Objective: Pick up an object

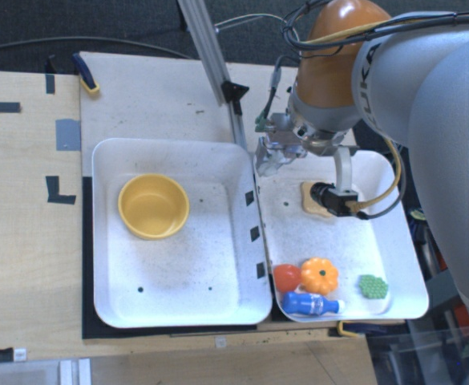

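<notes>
Camera view: arm (394, 62) reads "KUKA"; whether jaws (270, 160) are open, cannot tell.

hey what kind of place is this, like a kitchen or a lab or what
Most likely a robotics lab bench set up for grasping trials. A grey industrial arm reaches over two shallow white bins, which hold toy-like items such as a yellow bowl and a small orange pumpkin. Tape marks dot the wooden benchtop.

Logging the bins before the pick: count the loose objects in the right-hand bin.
5: red piece, orange pumpkin, blue bottle and green piece clustered at the right bin's near edge; a tan piece farther back. The arm may hide more.
</notes>
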Robot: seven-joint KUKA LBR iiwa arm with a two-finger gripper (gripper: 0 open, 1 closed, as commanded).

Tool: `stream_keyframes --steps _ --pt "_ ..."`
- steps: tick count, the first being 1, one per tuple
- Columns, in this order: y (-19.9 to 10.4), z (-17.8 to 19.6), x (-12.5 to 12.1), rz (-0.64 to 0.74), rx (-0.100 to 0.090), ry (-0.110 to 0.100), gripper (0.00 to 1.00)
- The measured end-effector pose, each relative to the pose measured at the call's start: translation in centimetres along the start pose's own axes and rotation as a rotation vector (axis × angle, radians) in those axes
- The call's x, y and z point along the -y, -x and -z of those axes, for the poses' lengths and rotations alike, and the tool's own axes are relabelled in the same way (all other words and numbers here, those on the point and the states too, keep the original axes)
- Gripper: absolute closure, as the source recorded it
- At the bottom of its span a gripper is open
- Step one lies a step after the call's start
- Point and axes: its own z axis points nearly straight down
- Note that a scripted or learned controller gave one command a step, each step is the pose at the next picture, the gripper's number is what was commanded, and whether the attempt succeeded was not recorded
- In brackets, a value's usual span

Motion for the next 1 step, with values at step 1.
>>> stream_keyframes --steps 1 --pt "-5.00 -0.07 1.32 0.000 0.000 -0.001 1.00"
